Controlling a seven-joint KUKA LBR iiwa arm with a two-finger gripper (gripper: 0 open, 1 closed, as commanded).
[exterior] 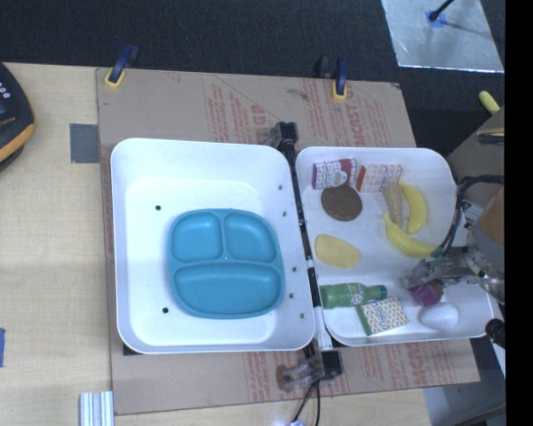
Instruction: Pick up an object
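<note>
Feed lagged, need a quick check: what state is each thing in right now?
Blue plate: flat in left bin, nothing on it.
Banana: lying in right bin.
Green bottle: on its side.
Brown cookie: flat.
End effector: low at right bin's right edge, grip unclear.

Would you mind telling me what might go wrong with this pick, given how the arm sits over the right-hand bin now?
1. The end effector sits low at the right bin's right side, amid cables, right beside a purple item and a white object; closing here may nudge or catch more than one.
2. The banana lies just up-left of it and could be knocked when the arm moves.
3. It is close to the bin's wall, so a descent might scrape the rim.
</note>
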